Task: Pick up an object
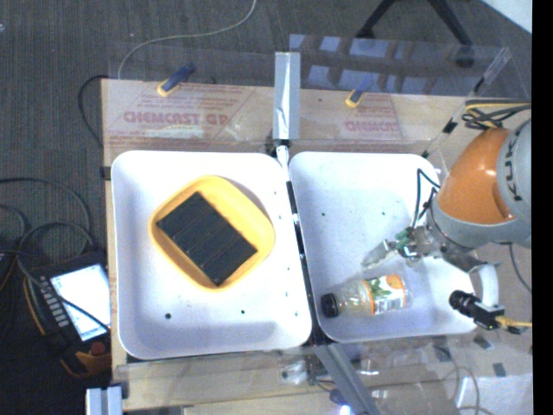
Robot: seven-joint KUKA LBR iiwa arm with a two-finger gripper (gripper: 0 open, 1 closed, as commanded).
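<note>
A clear plastic bottle (373,296) with a black cap and an orange label lies on its side near the front of the right bin (346,206). Its cap points left. My gripper (397,249) hangs just above and behind the bottle, at the right side of that bin, with nothing visibly held. In the left bin (138,318), a yellow dish (256,219) holds a black ribbed square pad (207,237).
The divider between the two bins (294,223) runs down the middle. The arm's orange band (479,184) overhangs the right bin's right edge. Clamps and tape sit on the board behind the bins. A tablet (78,296) lies on the floor at left.
</note>
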